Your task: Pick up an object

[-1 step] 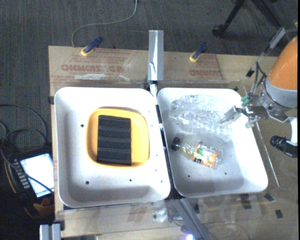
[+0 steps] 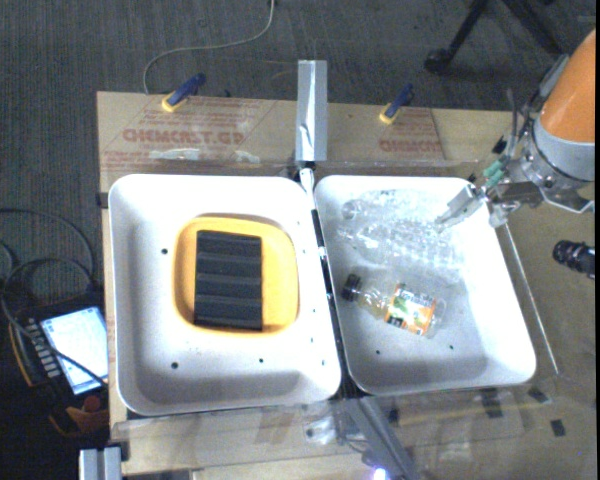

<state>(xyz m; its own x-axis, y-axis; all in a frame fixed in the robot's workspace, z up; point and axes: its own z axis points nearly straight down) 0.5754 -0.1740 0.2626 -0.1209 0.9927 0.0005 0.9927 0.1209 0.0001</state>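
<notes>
The right bin (image 2: pixel 500 358) holds a small clear bottle (image 2: pixel 398 306) with a dark cap, an orange and green label and yellowish liquid, lying on its side near the middle. Behind it lies a crumpled clear plastic piece (image 2: pixel 398 232). In the left bin (image 2: pixel 140 368) a yellow tray with a black ribbed insert (image 2: pixel 231 278) lies flat. My gripper (image 2: pixel 458 208) hangs at the right bin's far right edge, its grey fingers pointing down and left toward the clear plastic. Nothing is seen between its fingers.
A metal divider post (image 2: pixel 310 118) stands at the back between the bins. Two blue and yellow clamps (image 2: pixel 183 92) (image 2: pixel 397 102) hold the cardboard backing. A tablet and cables (image 2: pixel 70 343) lie on the floor at the left.
</notes>
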